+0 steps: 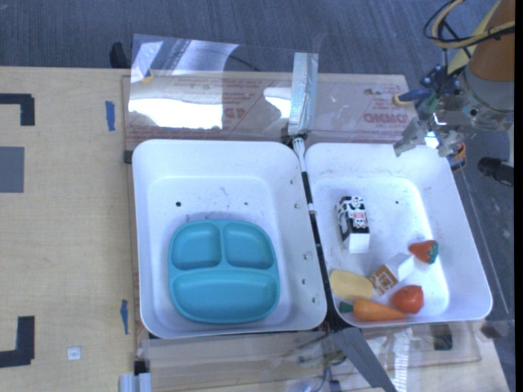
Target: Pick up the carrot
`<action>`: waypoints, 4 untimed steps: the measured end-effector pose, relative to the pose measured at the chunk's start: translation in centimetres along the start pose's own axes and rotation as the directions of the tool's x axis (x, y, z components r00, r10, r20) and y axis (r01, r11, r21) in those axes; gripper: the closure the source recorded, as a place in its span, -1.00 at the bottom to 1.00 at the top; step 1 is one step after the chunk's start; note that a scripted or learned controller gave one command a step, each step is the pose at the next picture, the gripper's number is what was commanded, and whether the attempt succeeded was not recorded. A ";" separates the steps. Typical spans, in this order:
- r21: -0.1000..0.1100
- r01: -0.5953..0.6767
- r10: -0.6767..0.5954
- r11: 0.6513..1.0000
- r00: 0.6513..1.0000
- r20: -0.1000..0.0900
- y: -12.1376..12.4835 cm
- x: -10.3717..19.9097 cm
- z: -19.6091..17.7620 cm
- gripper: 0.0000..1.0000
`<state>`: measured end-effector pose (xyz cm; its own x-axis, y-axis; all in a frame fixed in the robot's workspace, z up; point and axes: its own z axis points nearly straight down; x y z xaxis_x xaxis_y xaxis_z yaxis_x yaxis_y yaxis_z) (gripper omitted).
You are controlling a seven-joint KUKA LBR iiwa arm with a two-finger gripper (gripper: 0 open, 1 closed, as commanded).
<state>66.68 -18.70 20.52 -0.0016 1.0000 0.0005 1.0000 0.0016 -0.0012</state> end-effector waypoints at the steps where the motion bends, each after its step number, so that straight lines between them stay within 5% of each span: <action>1: -0.004 0.003 -0.003 1.000 1.000 0.003 0.1 0.1 -1.2 1.00; 2: -0.008 -0.220 0.220 0.975 0.975 0.001 -1.0 5.0 -7.3 1.00; 3: 0.003 -0.022 0.022 1.000 1.000 0.001 -5.0 -3.3 -2.3 1.00; 4: -0.003 -0.322 0.322 0.947 0.947 0.001 -2.3 -2.2 0.5 1.00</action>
